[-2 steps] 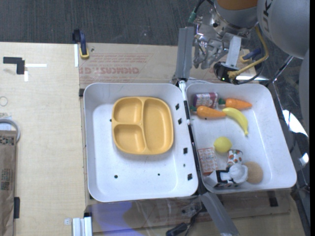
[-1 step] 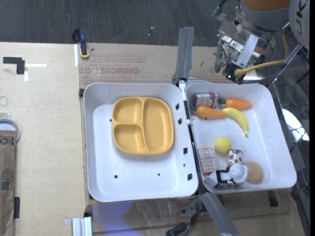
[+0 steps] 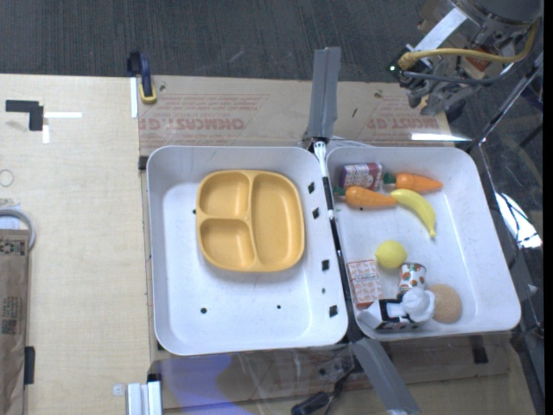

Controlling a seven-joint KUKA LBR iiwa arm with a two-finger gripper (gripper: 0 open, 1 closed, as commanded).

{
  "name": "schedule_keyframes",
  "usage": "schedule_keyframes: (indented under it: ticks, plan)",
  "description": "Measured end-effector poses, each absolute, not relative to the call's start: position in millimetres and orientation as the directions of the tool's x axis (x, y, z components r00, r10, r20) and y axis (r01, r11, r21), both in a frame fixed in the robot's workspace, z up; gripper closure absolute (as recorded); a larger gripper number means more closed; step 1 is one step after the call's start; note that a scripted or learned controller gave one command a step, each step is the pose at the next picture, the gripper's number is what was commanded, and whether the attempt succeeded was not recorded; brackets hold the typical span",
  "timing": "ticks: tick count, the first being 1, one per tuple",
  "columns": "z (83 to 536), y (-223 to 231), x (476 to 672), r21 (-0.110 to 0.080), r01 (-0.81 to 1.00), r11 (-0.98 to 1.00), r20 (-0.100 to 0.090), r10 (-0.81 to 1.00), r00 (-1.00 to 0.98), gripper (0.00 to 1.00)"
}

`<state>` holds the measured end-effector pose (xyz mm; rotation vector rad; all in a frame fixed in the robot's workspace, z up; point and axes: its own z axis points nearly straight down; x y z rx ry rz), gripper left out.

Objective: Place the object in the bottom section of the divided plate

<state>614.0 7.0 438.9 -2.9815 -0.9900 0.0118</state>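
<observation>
A yellow divided plate [image 3: 251, 221] lies in the left bin [image 3: 242, 322], with two small sections on its left and one long section on its right; nothing lies in any of them. The right bin [image 3: 484, 258] holds the loose items: two orange carrots [image 3: 370, 199], a banana [image 3: 418, 208], a lemon [image 3: 390, 254], a small can [image 3: 360, 175] and others. My gripper [image 3: 429, 92] hangs at the top right, beyond the far edge of the right bin and well above the items. Cables hide its fingers.
Near the right bin's front edge lie a red-and-white packet [image 3: 364, 282], a small printed cup [image 3: 412, 277], a white bottle [image 3: 413, 306] and a brown ball [image 3: 446, 303]. A grey divider bar [image 3: 324, 93] rises between the bins at the back.
</observation>
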Motion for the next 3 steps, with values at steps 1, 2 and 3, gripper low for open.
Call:
schedule_keyframes:
  ticks: [1, 2, 3]
  plan:
    - [311.4, 83.3, 635.4, -0.003, 0.507, -0.862, -0.009, 0.507, 0.862, 1.0]
    - [343.9, 47.9, 640.0, 0.001, 0.196, -0.981, -0.006, 0.196, 0.981, 1.0]
    - [219.1, 88.1, 645.3, 0.001, 0.194, -0.981, -0.007, 0.194, 0.981, 1.0]
